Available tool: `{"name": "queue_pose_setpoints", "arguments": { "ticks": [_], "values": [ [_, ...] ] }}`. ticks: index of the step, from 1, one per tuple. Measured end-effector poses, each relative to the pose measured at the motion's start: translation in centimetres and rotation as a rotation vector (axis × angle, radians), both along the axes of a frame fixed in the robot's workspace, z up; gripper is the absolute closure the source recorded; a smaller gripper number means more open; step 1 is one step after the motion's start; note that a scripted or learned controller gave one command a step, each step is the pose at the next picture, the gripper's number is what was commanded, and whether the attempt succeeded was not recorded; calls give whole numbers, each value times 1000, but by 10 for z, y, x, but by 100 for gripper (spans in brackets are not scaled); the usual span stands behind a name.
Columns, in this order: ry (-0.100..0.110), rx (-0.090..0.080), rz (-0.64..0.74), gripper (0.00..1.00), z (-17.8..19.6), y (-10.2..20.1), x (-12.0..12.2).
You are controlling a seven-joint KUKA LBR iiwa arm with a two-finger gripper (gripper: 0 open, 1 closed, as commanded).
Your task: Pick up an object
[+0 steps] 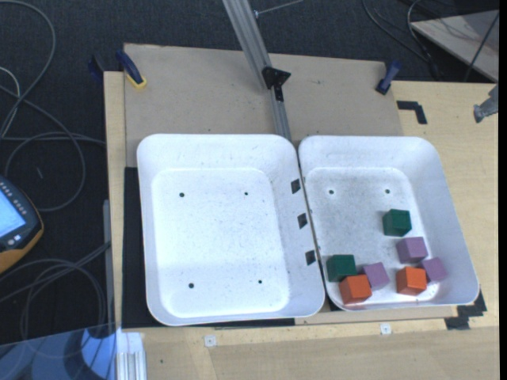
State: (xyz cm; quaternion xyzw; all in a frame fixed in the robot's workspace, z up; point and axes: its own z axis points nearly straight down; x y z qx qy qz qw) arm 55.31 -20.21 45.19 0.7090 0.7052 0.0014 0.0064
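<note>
Inside right bin point(444, 172): seven blocks, green, purple, orange; pincer point(485, 109) apparently at right edge, state unclear

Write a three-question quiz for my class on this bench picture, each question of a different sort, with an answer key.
1. Count: how many blocks lie in the right bin?
2. True or false: the left bin holds a green block.
3. Multiple choice: which block lies apart from the others, nearest the bin's middle? A) an orange block B) the upper green block C) a purple block

Key
1. Six: two green, two orange, and two purple for sure; a third small purple one appears at the right, making seven if counted.
2. False: both green blocks, the upper one and the lower green block, are in the right bin.
3. B
</note>
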Motion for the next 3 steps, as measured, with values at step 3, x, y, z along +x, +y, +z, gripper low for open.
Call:
{"name": "queue_pose_setpoints", "arguments": {
  "ticks": [3],
  "values": [
    [20,8,7,0,-78,163,115]
  ]
}}
